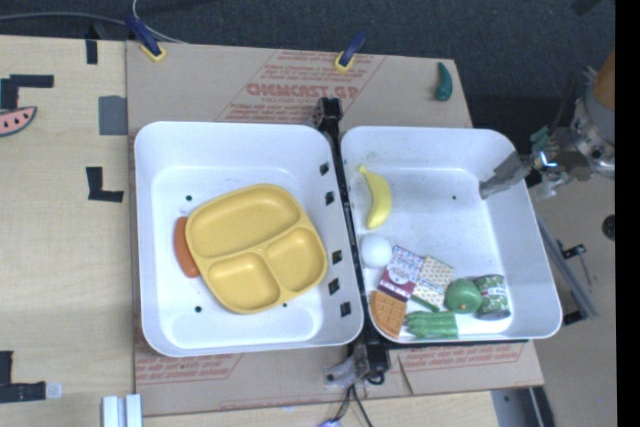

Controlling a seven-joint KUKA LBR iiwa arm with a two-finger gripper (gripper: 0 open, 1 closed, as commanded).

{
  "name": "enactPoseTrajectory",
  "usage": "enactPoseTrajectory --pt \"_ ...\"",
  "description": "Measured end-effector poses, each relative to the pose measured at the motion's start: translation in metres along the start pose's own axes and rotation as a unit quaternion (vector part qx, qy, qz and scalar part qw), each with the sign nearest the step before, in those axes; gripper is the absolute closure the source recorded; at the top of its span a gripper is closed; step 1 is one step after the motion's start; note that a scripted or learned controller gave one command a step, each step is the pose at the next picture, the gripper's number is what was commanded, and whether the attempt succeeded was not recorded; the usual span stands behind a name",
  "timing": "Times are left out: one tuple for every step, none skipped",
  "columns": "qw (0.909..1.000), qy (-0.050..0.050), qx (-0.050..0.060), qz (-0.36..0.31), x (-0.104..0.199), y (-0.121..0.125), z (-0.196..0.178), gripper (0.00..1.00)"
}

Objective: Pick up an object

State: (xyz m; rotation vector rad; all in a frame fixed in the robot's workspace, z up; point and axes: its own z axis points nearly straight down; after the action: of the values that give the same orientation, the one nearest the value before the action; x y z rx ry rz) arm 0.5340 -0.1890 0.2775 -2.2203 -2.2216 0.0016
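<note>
Worktop first, from your left: the left bin point(160, 215) holds a yellow divided tray point(256, 245) lying flat, with an orange thing point(185, 247) tucked partly under its left edge, so that one's a poor pick. Cross the divider and the right bin point(520, 245) has your real choices. A banana point(377, 198) lies alone near the left wall with clear floor around it, probably the easiest grab. Below it a white ball point(376, 251) sits near a small printed box point(403, 273), and the rest is crowded along the front wall: a waffle-like piece point(388, 313), a green pod point(432, 324), a green apple point(462, 295) and a small can point(492, 295), all touching or nearly so. The hand point(497, 183) hangs at the bin's right rim, carrying nothing. You can't tell from here whether it's spread or closed.
</note>
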Motion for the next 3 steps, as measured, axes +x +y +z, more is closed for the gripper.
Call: enactPoseTrajectory --pt "1.0000 0.001 0.001 0.000 0.022 -0.024 0.103 0.00" --pt "1.0000 0.000 -0.002 0.000 0.040 0.023 0.191 0.00" --pt "1.0000 -0.001 -0.002 0.001 0.017 -0.050 0.191 0.00"
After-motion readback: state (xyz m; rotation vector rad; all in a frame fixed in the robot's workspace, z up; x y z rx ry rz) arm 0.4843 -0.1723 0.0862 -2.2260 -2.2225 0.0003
